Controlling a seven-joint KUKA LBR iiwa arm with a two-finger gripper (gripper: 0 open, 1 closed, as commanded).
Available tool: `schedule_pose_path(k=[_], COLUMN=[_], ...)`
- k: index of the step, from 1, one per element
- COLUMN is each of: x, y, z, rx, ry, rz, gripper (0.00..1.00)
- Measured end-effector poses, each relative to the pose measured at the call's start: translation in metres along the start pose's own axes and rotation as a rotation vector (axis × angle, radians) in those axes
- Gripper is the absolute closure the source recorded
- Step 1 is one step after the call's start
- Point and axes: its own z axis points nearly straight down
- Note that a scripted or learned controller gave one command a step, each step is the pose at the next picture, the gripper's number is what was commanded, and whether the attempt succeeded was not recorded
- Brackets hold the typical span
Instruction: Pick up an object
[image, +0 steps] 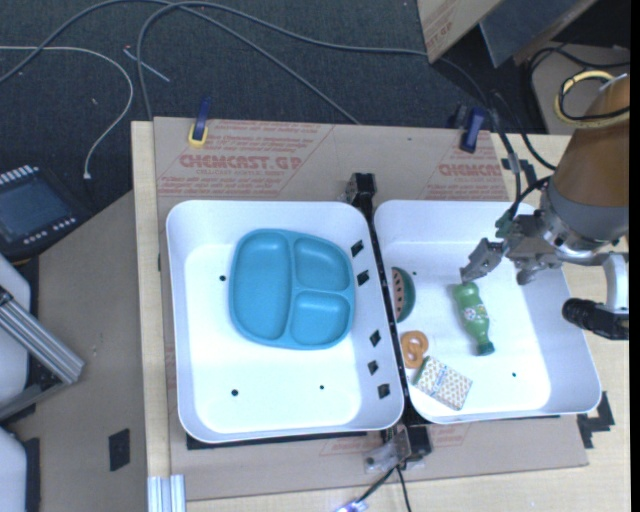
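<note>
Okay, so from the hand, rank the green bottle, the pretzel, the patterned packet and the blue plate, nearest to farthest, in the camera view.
1. Green bottle, right bin, just below the hand.
2. Pretzel, near the divider.
3. Patterned packet, the right bin's front edge; close to the pretzel's distance.
4. Blue plate, left bin.

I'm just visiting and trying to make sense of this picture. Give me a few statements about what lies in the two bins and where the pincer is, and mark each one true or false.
1. A blue divided plate lies in the left bin. True.
2. The green bottle lies in the left bin. False: it lies in the right bin.
3. The pincer hangs over the right bin, above the green bottle. True.
4. The pincer grips the green bottle. False: the bottle lies on the bin floor, apart from it.
5. A pretzel lies beside a small patterned packet in the right bin. True.
6. The plate holds food. False: its compartments are bare.
</note>
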Motion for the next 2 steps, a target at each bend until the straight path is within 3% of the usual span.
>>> schedule_pose_path(k=[1, 2], x=[0.0, -0.002], y=[0.003, 0.004], z=[-0.007, 0.035], rx=[-0.014, -0.009], ry=[-0.002, -0.001], rz=[-0.003, -0.002], gripper=[0.0, 0.0])
